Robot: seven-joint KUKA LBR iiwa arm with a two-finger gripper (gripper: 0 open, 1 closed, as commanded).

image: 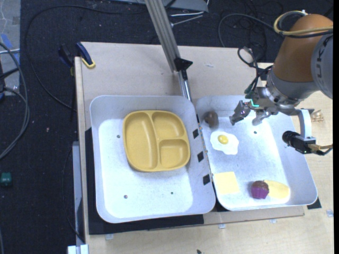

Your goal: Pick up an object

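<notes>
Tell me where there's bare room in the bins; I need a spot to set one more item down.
Left bin: bare floor below and left of the yellow tray. Right bin: bare patch right of the fried egg. Crowded: its near edge, with cheese slice and purple piece.

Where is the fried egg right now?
The fried egg lies in the right bin, near its left wall, just below a small brown ball and above the yellow cheese slice.

Matt yellow plastic tray [157, 140] – speckled white bins [106, 194] – pale wooden bench [132, 67].
</notes>
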